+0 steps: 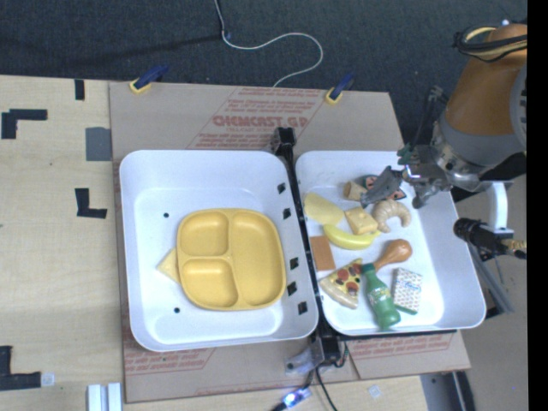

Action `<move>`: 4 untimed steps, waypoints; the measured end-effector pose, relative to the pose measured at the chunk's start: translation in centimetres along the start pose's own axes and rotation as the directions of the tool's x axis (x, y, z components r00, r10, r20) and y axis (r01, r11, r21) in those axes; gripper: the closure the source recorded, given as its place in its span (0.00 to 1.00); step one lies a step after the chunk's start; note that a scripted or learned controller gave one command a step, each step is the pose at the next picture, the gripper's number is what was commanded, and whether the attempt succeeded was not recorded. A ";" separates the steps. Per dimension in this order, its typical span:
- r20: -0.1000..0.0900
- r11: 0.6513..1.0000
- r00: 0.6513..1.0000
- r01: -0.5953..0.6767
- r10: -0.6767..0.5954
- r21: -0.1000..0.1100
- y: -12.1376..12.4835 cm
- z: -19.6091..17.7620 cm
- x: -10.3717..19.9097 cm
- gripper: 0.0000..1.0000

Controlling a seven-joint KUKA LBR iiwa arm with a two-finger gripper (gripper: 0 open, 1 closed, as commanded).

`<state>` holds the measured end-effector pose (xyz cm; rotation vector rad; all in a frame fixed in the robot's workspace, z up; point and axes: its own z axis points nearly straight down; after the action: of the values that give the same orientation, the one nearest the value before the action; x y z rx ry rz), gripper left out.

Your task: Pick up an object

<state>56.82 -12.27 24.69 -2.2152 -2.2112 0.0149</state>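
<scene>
Gripper is over the far part of the right bin, just above the croissant; can't tell its state or whether it's touching anything. Clustered below it: banana, cheese cube, orange block, drumstick, pizza slice, green bottle, patterned packet. Left bin holds a yellow divided tray.

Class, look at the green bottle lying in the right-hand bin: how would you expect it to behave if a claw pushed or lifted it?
The green bottle lies on its side and looks round-bodied, so a sideways push would probably roll it. Its surface looks smooth and glossy, so it may slip in a grip. The pizza slice and the small patterned box sit close on either side, so pushing would likely shift them too.
</scene>
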 end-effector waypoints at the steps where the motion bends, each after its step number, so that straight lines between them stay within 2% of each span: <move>1: 0.002 1.000 1.000 0.003 -0.003 -0.013 0.2 -0.8 0.0 0.00; 3: 0.002 1.000 1.000 0.003 -0.003 -0.008 1.4 11.5 0.4 0.00; 4: 0.006 1.000 1.000 0.003 -0.003 -0.021 1.7 16.1 0.3 0.00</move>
<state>58.28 -11.97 8.57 -2.2251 -2.2280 -0.0014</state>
